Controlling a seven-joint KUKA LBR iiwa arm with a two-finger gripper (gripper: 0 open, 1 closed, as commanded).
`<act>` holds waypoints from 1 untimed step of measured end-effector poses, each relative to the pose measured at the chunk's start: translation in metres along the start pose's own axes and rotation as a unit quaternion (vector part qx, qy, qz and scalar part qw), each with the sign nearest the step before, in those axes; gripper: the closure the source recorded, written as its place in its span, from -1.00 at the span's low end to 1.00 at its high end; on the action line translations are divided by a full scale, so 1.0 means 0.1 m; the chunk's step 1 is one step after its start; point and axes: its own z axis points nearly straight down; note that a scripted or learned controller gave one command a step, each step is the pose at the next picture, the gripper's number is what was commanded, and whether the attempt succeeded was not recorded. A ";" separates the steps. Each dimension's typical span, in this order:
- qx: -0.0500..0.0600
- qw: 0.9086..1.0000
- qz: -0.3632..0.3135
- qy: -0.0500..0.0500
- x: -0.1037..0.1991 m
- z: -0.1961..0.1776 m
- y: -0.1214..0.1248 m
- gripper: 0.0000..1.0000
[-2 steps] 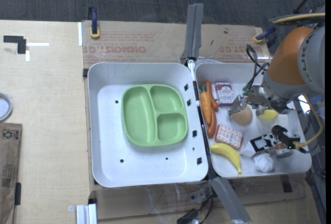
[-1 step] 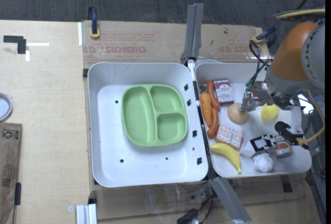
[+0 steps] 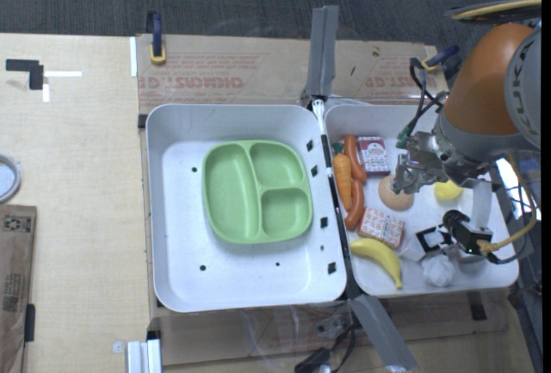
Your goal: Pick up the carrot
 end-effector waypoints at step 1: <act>-0.001 0.998 -0.063 -0.001 -0.81 -1.84 -0.26 1.00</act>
